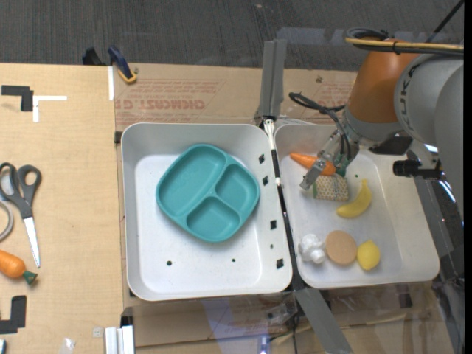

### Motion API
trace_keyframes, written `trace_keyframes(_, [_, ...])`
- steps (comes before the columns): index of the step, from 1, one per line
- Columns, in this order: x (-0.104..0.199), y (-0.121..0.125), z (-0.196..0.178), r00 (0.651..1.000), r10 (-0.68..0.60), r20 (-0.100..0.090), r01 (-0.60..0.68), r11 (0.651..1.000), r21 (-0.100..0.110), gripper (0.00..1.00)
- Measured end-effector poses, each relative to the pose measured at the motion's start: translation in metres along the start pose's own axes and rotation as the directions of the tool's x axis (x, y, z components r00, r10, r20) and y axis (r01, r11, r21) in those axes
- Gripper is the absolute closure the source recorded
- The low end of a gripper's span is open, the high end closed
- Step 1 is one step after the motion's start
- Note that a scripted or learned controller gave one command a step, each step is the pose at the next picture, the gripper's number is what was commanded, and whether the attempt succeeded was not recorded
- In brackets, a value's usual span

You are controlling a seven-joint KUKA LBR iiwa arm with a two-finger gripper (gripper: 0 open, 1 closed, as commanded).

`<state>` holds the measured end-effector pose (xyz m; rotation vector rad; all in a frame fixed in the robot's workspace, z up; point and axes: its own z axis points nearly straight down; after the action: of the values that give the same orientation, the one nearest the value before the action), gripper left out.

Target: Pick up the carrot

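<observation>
Reaching in from three o'clock, the gripper [322,169] hangs over the carrot [304,158], which lies at the right bin's [413,271] eleven o'clock corner, likely lined up for a grasp. Whether the claw is open or grips anything cannot be told. A banana [355,202] lies at its four o'clock.

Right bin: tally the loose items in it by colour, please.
Orange: 1, carrot
Yellow: 2, banana, lemon
Tan: 2, round disc, sponge
White: 1, lumpy piece
Total: 6
</observation>
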<state>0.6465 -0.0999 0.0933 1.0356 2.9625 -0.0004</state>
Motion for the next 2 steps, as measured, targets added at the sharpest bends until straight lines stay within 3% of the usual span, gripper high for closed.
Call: trace_keyframes(2, [-0.0030,0.0078,-0.0013,0.996,-0.093,0.003,0.093,0.996,-0.001,0.00])
